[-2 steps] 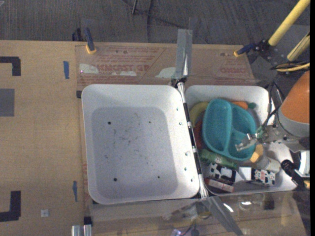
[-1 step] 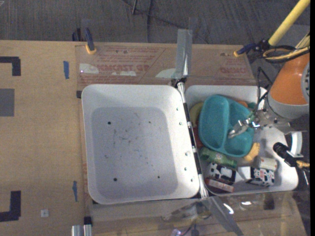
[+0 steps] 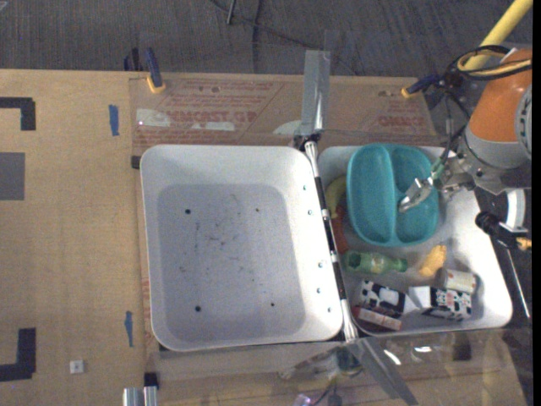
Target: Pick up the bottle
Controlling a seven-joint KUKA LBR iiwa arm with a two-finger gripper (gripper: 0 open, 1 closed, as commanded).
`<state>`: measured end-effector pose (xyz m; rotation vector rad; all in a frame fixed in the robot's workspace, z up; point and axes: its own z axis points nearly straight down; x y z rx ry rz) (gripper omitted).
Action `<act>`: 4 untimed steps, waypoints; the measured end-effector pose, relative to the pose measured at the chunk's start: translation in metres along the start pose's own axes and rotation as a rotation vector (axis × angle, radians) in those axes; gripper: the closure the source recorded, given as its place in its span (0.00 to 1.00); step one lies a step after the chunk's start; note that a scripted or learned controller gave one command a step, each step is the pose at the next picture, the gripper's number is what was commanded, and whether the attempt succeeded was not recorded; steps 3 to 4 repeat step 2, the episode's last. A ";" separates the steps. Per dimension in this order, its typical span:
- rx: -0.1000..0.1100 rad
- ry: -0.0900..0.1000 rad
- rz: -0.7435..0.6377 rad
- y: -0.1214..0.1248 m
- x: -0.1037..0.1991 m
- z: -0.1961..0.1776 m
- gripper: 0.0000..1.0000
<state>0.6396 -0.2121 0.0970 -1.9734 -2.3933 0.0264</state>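
Claw (image 3: 414, 197) over 1 teal dish (image 3: 380, 194)

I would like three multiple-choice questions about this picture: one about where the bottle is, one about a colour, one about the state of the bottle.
1. The bottle lies in:
A. the left bin
B. the right bin
C. the cardboard

2. The divided dish is:
A. red
B. white
C. teal

3. The bottle is:
A. lying on its side
B. standing upright
C. lifted in the air

Key: 1 B, it rests below the dish in the right bin. 2 C, its surface is teal. 3 A, it lies flat, apart from the gripper over the dish.
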 end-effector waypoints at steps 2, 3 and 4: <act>-0.031 -0.020 -0.035 0.020 0.023 -0.079 1.00; -0.031 -0.020 -0.035 0.020 0.023 -0.079 1.00; -0.031 -0.020 -0.035 0.020 0.023 -0.079 1.00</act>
